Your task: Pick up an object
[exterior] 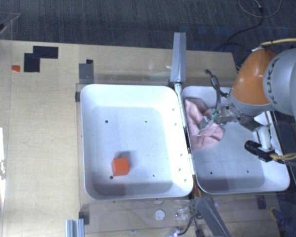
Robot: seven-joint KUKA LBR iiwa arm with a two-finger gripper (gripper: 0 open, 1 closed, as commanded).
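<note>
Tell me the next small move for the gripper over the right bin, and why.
Probably a short descent onto the pink cloth, then close. The gripper sits right at the crumpled cloth in the right bin, near the divider, but the view doesn't show cloth caught between its fingers. The orange block lies far off in the left bin, so the cloth is the nearer pick.

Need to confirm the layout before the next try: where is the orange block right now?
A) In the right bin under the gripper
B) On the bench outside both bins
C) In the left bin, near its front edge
C: the orange block sits on the floor of the left bin, toward its front edge.
</note>
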